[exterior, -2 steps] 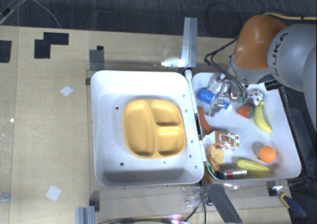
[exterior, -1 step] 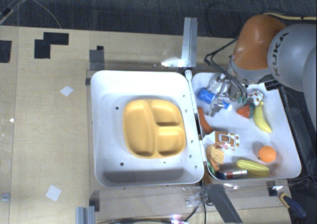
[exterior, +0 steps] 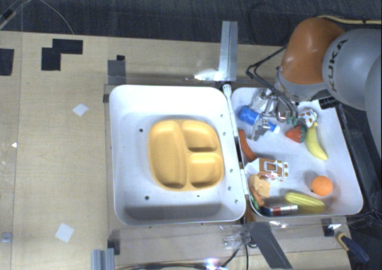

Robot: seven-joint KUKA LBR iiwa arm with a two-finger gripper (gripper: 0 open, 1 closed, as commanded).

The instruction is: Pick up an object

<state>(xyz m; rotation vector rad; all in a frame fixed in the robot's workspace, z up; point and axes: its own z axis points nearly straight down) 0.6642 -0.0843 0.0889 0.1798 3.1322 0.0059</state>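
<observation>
Low over the far end of the right white bin, the metal two-finger gripper sits beside a blue plastic object; whether it grips anything cannot be told. Near it lie a small red piece, a white spotted ball and a yellow plastic banana. Nearer the camera rest an orange ball, a yellow corn cob, a white-and-orange printed box with unreadable print, and a reddish-brown piece along the bin's left wall. A yellow three-compartment tray lies in the left white bin. Letters "KU" show on the grey arm.
</observation>
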